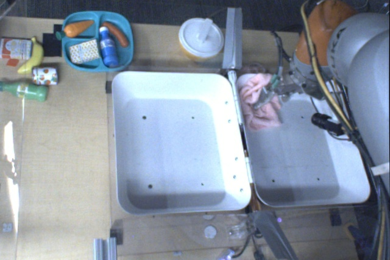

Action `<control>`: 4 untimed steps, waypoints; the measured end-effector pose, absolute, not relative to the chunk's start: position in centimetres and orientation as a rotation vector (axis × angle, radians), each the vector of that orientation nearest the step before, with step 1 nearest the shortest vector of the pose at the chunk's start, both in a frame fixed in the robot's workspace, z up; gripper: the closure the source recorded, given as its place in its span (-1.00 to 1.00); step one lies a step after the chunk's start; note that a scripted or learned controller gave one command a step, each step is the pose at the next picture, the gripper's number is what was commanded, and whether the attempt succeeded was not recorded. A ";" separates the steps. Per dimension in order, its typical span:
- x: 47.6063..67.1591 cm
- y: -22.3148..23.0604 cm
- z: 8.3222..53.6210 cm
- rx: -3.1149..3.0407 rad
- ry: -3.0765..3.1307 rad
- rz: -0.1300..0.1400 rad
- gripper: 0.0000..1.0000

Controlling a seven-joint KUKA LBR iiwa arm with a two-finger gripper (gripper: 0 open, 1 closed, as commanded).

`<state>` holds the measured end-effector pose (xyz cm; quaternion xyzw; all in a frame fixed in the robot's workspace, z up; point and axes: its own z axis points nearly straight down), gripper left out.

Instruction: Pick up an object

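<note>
Pink cloth (pixel 258 105): bunched in the right bin's (pixel 317 192) far-left corner, against the wall.
Gripper (pixel 266 96): fingers down on the cloth; grip cannot be told.
Risk: soft folds may slip free, or fingers catch the wall.

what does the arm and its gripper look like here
The arm is bulky, rounded and pale grey, with an orange band near the wrist. Black and yellow cables run along it. The gripper is small, dark grey metal with thin fingers.
</note>
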<state>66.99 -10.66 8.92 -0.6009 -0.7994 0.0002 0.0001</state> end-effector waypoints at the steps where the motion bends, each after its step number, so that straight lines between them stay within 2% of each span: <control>1: 67.1 -10.5 10.0 -1.881 -2.518 -0.001 1.00; 2: 67.0 -5.5 18.7 -1.707 -2.644 -0.005 1.00; 3: 67.0 -2.0 24.4 -1.698 -2.649 -0.005 1.00; 4: 66.9 -0.9 24.2 -1.674 -2.664 -0.004 1.00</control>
